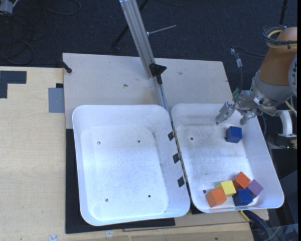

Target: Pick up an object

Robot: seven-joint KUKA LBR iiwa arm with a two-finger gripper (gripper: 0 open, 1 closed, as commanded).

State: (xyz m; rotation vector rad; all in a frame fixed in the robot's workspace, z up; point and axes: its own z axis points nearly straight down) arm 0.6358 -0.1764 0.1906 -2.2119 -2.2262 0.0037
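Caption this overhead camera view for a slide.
Open gripper poised above a lone blue cube in the right bin.

My arm (277, 67) is a thick rounded column, orange along the wide band above my wrist and grey at the edge beside it. Below sits a grey metal wrist collar with a small green spot on its side. My gripper (236, 115) is pale grey metal, two slim fingers (223, 114) tapering to narrow tips.
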